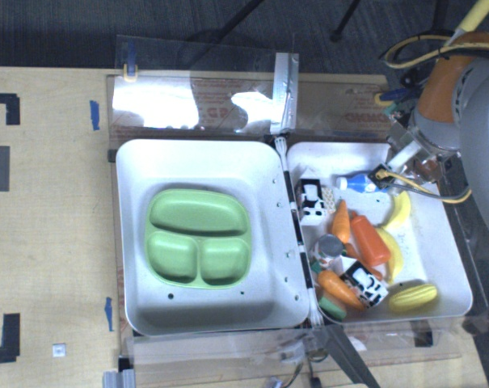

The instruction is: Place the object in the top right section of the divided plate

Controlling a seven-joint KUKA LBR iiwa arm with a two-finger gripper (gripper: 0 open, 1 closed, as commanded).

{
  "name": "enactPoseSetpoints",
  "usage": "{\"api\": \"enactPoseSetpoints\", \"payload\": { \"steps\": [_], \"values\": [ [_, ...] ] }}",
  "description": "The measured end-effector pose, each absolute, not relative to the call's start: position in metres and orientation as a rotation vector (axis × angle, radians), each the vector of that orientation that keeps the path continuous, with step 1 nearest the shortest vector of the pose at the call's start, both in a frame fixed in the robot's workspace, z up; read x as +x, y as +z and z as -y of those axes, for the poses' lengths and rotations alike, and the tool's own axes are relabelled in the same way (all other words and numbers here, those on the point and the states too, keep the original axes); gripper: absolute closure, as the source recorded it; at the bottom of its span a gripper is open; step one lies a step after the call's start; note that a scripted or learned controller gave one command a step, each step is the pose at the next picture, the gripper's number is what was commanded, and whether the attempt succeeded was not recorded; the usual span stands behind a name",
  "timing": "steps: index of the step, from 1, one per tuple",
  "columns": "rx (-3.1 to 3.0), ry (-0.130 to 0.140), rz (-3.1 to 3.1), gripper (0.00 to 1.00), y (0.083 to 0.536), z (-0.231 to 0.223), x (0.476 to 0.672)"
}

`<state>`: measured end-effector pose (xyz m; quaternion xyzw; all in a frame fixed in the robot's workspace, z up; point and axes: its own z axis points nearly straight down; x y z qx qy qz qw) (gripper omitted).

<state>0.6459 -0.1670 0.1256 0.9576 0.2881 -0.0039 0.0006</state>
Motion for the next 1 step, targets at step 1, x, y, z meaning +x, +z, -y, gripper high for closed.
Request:
{"api": "enactPoseSetpoints", "payload": {
  "steps": [1],
  "values": [
    [3.005, -0.012, -0.907, 1.00, 0.1357, 0.1669, 0.6463]
  ]
}}
